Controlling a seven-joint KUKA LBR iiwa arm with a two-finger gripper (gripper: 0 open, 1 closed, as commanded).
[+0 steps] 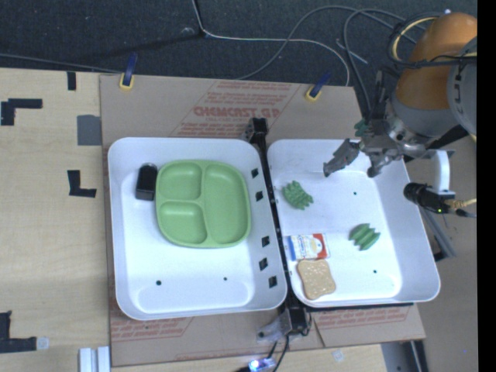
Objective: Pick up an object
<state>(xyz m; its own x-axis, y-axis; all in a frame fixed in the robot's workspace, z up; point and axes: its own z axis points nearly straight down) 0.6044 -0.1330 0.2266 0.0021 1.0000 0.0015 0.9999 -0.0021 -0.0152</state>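
My gripper (356,165) hangs over the back of the right bin (387,285), open, its two fingers spread with nothing between them. In that bin lie a green ridged piece (297,195) near the left wall, a second green piece (363,236) toward the right, a small blue, white and red packet (307,246), and a tan slice of toast (316,279) at the front. The nearest object, the left green piece, sits to the lower left of the fingers and apart from them.
The left bin (186,297) holds a green divided plate (204,204) and a small black block (146,181) beside it. A black divider (267,208) runs between the bins. Cables (310,29) trail over the dark backdrop behind the bench.
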